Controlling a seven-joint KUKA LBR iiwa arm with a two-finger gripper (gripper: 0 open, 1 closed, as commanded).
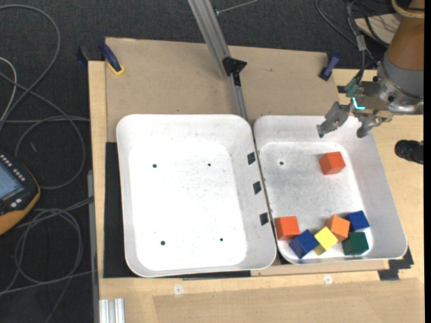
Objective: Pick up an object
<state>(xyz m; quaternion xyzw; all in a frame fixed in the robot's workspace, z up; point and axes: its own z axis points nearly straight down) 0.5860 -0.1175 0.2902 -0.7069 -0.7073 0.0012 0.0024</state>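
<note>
My gripper (349,124) hangs over the far right part of the right bin (377,180), its two fingers spread apart with nothing between them. A red-orange cube (331,163) lies alone just below and slightly left of it. Along the bin's near edge sit an orange cube (287,227), a blue cube (304,243), a yellow cube (326,238), another orange cube (340,226), a second blue cube (357,219) and a dark green cube (355,243).
The left bin (135,200) lies beside the right one, with black clips (256,187) along the shared edge. A slanted metal pole (214,36) rises behind the bins. Blue clamps (111,58) hold the board's far corners.
</note>
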